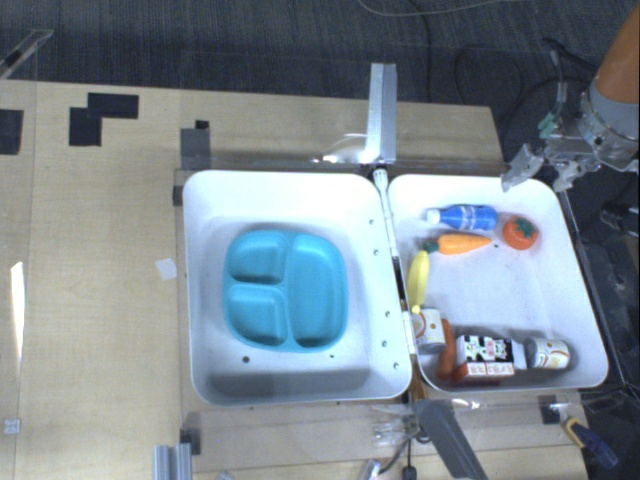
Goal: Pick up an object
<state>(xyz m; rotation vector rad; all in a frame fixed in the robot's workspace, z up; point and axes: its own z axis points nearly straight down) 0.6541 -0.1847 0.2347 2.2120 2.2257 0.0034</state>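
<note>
Nothing is picked up yet, so the step in hand is the approach and choice of a target in the right bin (pixel 570 268). The easiest candidates look to be those lying at the bin's twelve o'clock end, nearest the hand (pixel 540 170): the blue bottle (pixel 462 217), the carrot (pixel 464 245) just below it, and the round orange fruit (pixel 520 232) at about two o'clock of the carrot. The fruit sits slightly apart from the other two, so the fingers would have room on either side; I judge it the safest pick. The bottle and carrot lie almost touching, and a descent between them could nudge one onto the other. Whichever is chosen, the fingers should straddle the short width, come straight down, and close only once low enough to catch the body, not the top curve.

The banana (pixel 418 278) lies along the bin's nine o'clock wall, and the packets and can (pixel 548 353) crowd the six o'clock wall; both spots leave little clearance and are poorer choices.

The arm reaches in from three o'clock, with its wrist over the bin's one o'clock corner. The hand hangs above the rim there, its two fingers spread apart and pointing downward, with nothing between them. It needs a short move toward eight o'clock to stand over the fruit.

The left bin (pixel 210 298) carries a blue divided plate (pixel 287 288), which plays no part here.
</note>
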